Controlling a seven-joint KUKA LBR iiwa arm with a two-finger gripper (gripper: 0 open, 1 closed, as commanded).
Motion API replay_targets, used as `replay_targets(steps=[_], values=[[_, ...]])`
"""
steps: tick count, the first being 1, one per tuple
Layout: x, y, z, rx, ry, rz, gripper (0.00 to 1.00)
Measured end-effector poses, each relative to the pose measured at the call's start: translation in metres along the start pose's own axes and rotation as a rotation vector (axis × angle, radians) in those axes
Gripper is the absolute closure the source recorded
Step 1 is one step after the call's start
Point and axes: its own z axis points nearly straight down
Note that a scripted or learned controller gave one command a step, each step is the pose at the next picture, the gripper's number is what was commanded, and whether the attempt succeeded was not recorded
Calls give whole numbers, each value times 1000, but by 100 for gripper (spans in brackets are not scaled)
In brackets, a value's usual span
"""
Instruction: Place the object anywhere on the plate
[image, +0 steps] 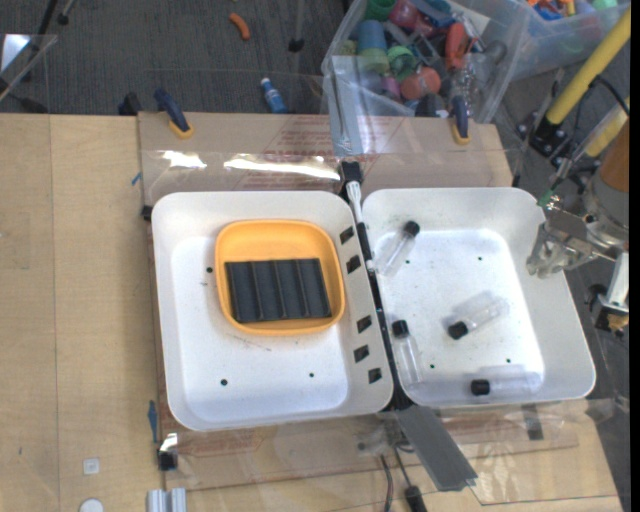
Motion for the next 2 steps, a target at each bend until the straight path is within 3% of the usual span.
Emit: replay_targets(steps=[1,2], values=[[17,54,5,2,-2,-52,100],[16,54,5,2,-3,-52,0]])
